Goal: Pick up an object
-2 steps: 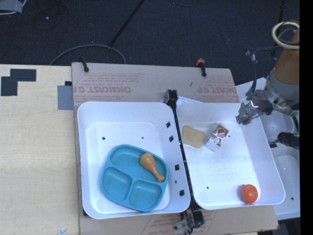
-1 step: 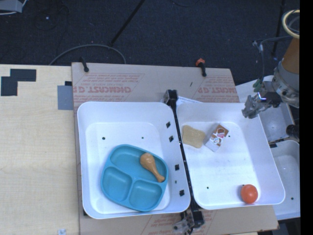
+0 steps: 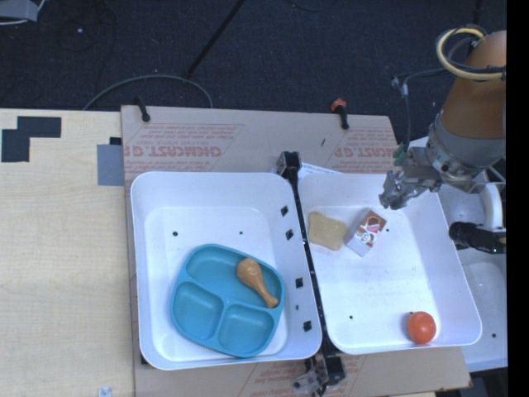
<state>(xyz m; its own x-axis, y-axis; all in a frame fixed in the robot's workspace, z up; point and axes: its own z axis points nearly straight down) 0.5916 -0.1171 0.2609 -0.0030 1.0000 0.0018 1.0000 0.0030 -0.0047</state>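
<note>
I see small carton (image 3: 365, 232) lying tilted, long axis four to ten o'clock, white with brown print, gripper (image 3: 397, 190) at its one o'clock, finger state unclear

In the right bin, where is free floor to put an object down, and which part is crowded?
The right bin has bare floor in its middle and lower-left part, bordered by the divider, the tan block above and the orange ball at lower right. The upper part is crowded: tan block, small carton, and the tool above them.
</note>
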